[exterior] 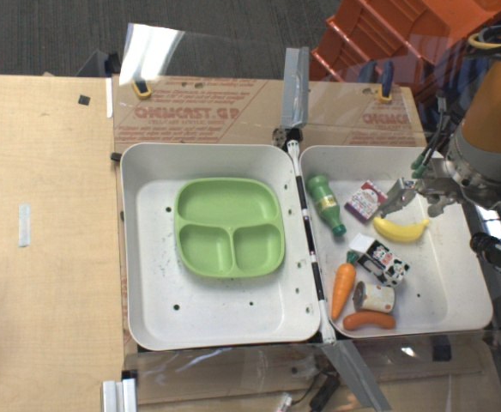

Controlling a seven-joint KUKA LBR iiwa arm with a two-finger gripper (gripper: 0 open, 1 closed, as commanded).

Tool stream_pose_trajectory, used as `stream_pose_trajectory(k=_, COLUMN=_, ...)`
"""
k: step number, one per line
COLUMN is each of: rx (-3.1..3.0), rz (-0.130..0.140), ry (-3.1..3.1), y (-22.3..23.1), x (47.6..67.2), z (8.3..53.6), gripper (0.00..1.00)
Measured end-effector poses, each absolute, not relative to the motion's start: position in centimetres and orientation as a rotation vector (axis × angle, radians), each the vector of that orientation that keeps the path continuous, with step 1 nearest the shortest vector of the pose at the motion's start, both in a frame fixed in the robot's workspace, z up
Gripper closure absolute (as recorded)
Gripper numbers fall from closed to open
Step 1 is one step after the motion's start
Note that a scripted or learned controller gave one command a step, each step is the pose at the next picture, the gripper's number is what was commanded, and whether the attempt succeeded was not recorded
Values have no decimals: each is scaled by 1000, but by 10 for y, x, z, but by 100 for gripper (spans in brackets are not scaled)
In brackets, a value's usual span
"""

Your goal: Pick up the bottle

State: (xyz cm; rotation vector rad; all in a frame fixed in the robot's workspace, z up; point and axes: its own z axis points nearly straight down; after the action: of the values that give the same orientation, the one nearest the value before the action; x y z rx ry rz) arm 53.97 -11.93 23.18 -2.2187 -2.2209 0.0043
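Gripper (402, 197) hangs over right bin (469, 303), fingers apart, holding nothing; green bottle (325, 202) lies to its left by the divider, long axis running roughly near-to-far.

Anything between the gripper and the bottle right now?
Yes. The purple packet lies between the gripper and the green bottle in the right bin. The banana sits just below the gripper, off that line.
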Motion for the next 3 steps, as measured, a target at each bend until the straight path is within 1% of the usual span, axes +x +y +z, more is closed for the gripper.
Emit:
stream_pose_trajectory(k=1, rx=-2170, rz=1, ry=-2272, y=-114, x=603, z=92, gripper=0)
stream_pose_trajectory(k=2, rx=-2145, rz=1, ry=-2294, y=-122, x=477, z=91, gripper=0)
stream_pose_trajectory(k=3, rx=-2149, rz=2, ry=-2290, y=-123, x=477, z=100, gripper=100)
